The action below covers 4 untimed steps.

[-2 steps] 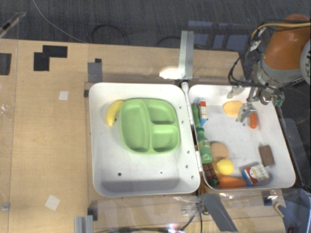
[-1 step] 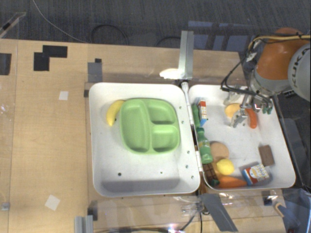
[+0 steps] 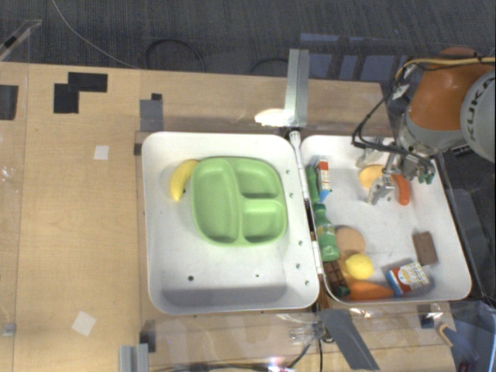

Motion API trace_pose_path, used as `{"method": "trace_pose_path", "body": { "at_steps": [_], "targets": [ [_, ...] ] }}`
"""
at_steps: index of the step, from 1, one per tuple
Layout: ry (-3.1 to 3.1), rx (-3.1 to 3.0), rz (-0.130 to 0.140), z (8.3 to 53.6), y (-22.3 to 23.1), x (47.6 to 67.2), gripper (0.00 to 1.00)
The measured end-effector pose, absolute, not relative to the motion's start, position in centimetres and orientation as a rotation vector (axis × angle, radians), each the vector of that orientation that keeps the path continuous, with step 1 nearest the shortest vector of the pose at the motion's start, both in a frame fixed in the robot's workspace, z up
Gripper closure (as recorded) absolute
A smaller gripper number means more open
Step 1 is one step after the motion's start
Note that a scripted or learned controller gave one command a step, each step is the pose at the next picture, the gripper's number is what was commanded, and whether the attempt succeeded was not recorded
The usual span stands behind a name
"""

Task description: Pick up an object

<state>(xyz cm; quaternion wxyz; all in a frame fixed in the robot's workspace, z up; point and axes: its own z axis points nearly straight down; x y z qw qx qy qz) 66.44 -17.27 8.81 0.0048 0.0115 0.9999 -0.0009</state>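
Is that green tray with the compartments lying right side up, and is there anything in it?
Right side up and empty: the green tray lies in the left bin with bare hollows facing up. The banana lies beside it.

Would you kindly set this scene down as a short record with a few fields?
left bin: green divided tray, banana touching its left edge
right bin: orange-yellow fruit, red sausage, lemon, carrot, brown block, small carton, green bottle
gripper: low over the right bin's upper part, beside the fruit and sausage
held: nothing seen between the fingers
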Motion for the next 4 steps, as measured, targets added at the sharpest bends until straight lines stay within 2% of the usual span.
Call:
{"method": "trace_pose_path", "body": {
  "at_steps": [1, 2, 3, 4],
  "targets": [
    [3.136, 0.043, 0.001, 8.8, -12.7, 66.5, 0.00],
    [3.116, 0.037, -0.002, 10.4, -12.7, 67.0, 1.00],
    [3.116, -0.023, -0.012, 26.1, -17.9, 64.8, 1.00],
    [3.100, -0.426, -0.005, 23.3, -20.4, 66.0, 1.00]
  ]
}}
